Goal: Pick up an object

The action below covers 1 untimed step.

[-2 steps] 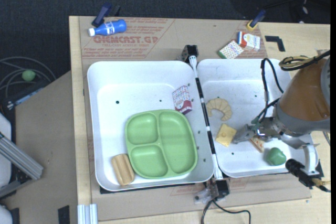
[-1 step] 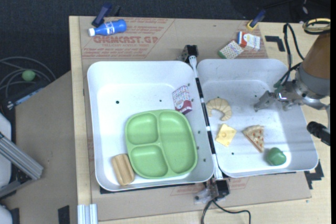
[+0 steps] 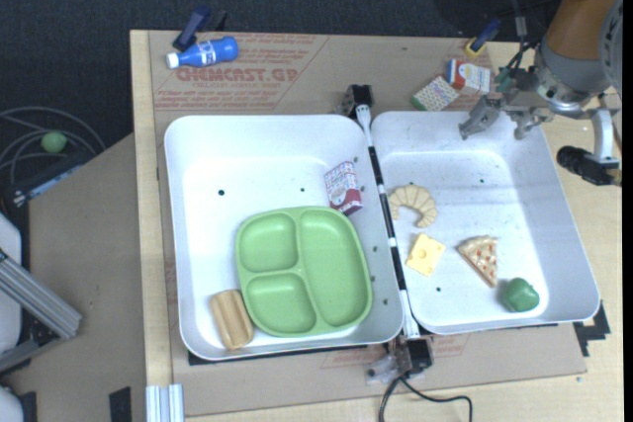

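Note:
My gripper (image 3: 497,122) hangs over the far edge of the right bin (image 3: 554,212), fingers spread open with nothing between them. Well below it in that bin lie a croissant (image 3: 412,203), a yellow cheese wedge (image 3: 426,254), a pizza slice (image 3: 481,259) and a green pepper (image 3: 519,294). The left bin (image 3: 198,212) holds a green divided plate (image 3: 300,270), a red-and-white carton (image 3: 342,187) and a bread roll (image 3: 230,318).
On the bench behind the bins lie a blue-and-white bottle (image 3: 203,51) and two small cartons (image 3: 451,84). A black divider clip (image 3: 358,98) sits between the bins. The arm's grey body (image 3: 584,35) fills the upper right.

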Each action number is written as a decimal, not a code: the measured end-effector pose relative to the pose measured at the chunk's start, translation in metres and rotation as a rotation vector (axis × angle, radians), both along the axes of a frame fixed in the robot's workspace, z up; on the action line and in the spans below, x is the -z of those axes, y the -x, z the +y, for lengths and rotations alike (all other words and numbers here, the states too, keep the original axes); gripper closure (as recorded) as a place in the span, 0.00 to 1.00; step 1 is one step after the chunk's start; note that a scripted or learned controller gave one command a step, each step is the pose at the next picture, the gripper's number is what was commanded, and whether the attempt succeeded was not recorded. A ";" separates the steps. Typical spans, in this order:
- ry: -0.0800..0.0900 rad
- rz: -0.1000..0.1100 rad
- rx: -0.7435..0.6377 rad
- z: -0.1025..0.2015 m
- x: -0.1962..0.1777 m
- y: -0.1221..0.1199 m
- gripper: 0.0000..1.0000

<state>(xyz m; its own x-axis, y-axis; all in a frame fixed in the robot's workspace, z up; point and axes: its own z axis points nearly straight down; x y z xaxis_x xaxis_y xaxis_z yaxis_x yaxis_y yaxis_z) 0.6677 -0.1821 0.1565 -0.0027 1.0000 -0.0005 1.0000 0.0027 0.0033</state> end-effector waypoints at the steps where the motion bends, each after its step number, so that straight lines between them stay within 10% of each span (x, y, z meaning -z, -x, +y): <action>1: 0.000 0.004 0.002 -0.007 -0.009 0.038 0.00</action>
